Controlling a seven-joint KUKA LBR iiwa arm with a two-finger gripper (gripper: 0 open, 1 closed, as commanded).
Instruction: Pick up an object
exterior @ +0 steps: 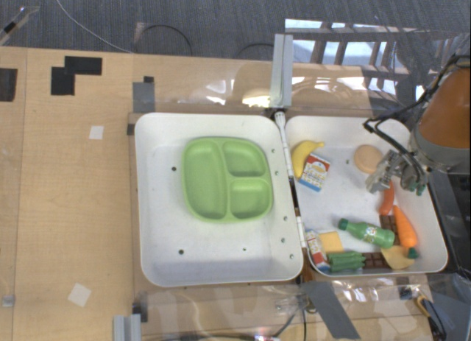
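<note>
Green bottle [367, 233] near the front, tool [395, 177] above carrots [397, 218], finger state unclear.

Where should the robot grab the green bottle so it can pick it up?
Probably around the middle of the green bottle, coming straight down from above. It lies on its side in the right bin, long and round, so fingers closing across its narrow width should fit. The carrot sits close to its thick end.
</note>
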